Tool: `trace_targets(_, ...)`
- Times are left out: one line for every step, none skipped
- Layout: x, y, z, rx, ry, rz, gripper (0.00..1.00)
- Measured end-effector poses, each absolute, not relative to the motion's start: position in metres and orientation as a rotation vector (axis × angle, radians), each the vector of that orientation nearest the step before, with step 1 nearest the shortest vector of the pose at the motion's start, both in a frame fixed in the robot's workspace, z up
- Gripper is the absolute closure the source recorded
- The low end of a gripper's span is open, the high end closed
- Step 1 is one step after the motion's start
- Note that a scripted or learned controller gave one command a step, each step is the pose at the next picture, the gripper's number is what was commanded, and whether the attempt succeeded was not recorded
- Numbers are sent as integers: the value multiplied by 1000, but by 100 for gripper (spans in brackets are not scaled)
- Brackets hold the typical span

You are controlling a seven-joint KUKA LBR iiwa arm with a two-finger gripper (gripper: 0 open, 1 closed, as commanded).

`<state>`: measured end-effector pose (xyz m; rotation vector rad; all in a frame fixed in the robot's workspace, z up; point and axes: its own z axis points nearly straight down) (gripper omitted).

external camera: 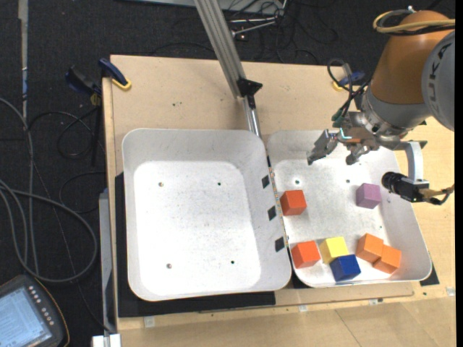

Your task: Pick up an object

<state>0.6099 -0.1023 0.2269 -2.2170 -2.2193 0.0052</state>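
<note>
We judged ourselves at the approach: our gripper (pixel 335 149) hung fingers apart, holding nothing, beyond the orange cube (pixel 293 202) in the right bin (pixel 414 241). Next came descending squarely over it.

Two shallow white plastic bins sit side by side on the bench, the left bin (pixel 137 215) and the right bin (pixel 412 241). In the right one, count six small blocks: three orange cubes, one alone (pixel 293 202), one at the front (pixel 306 253) and one in the corner (pixel 379 252). Add one yellow cube (pixel 334 248), one blue cube (pixel 346 267) and one purple cube (pixel 368 195).
</note>
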Motion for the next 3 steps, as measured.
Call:
trace_targets(610, -103, 229, -2220, -2221, 2, 0)
trace_targets(611, -101, 165, -2218, -2218, 6, 0)
trace_targets(605, -109, 108, -2220, -2216, 6, 0)
